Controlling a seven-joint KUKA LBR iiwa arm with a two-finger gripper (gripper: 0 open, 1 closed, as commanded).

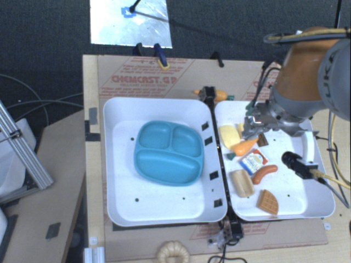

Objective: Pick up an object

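Note:
The right bin (315, 201) holds several toy foods: a pale yellow piece (227, 133), an orange carrot (244, 146), a red, white and blue packet (253, 161), a red sausage (265, 172), a tan bread piece (242, 183), a waffle (268, 201) and a small brown piece (262, 140). My gripper (252, 126) hangs low over the bin's far left part, just above the carrot and beside the yellow piece. Nothing shows between its tips from this angle.
A blue divided plate (167, 151) lies in the left bin (118, 201). A black divider (216, 152) separates the bins. A small orange thing (220, 96) sits behind them and a beige ring (173, 252) in front. The arm covers the right bin's far right corner.

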